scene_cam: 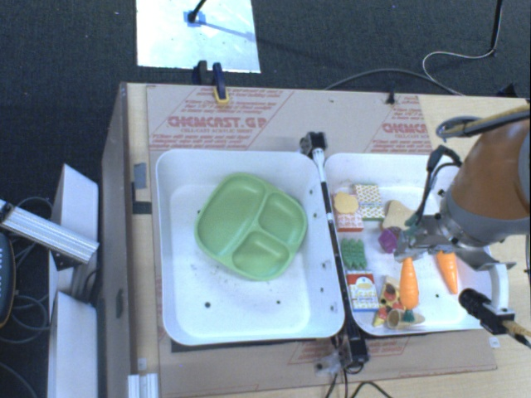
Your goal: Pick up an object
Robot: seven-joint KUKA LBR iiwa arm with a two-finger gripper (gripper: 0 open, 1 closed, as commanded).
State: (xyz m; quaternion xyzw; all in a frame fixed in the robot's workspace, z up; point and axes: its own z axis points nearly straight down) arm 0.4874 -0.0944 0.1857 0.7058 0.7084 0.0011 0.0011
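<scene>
Two carrots (409, 282) are seen in the right bin (415, 166), crowded by small toys near its front wall. Gripper (412, 240) is positioned just above; grip state cannot be told. Green tray (251, 225) occupies left bin (241, 313).

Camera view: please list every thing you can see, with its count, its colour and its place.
Bins: two, white, side by side on the bench.
Divided plate: one, light green, in the left bin.
Carrots: two, orange, in the right bin near the gripper.
Purple toy: one, purple, right bin, left of the gripper.
Green block: one, green, right bin, by the divider.
Other small toys: several, mixed colours, right bin; too small to name.
Clamp: one, blue and yellow, at the far edge of the bench.
Arm: one, grey with orange band, from the right.
Gripper: one, over the right bin.
</scene>
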